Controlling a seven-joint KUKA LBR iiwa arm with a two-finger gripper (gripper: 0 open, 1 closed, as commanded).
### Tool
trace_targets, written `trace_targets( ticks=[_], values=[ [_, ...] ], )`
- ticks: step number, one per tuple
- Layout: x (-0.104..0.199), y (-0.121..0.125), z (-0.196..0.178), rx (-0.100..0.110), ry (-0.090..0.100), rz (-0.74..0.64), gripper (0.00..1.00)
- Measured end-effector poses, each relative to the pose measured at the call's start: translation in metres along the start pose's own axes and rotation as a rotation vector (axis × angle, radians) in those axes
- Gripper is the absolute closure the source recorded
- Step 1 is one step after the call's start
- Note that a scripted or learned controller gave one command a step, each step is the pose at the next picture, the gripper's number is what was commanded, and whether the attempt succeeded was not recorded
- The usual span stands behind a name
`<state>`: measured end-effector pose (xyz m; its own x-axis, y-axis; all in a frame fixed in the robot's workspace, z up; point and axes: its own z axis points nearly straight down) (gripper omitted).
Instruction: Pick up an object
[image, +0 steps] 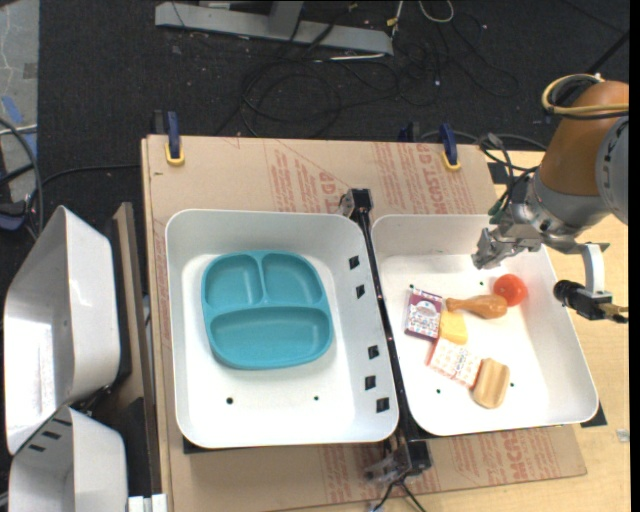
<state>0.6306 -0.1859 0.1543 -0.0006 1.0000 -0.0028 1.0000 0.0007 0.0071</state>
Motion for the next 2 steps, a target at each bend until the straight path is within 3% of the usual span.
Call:
trace_targets(
  ticks=[1, 2],
  values=[
    [0.006, 0.001, -0.063, 0.0, 0.001, -0.003, 1.0],
    [0.006, 0.003, -0.099, 0.001, 0.001, -0.002, 1.0]
  ],
)
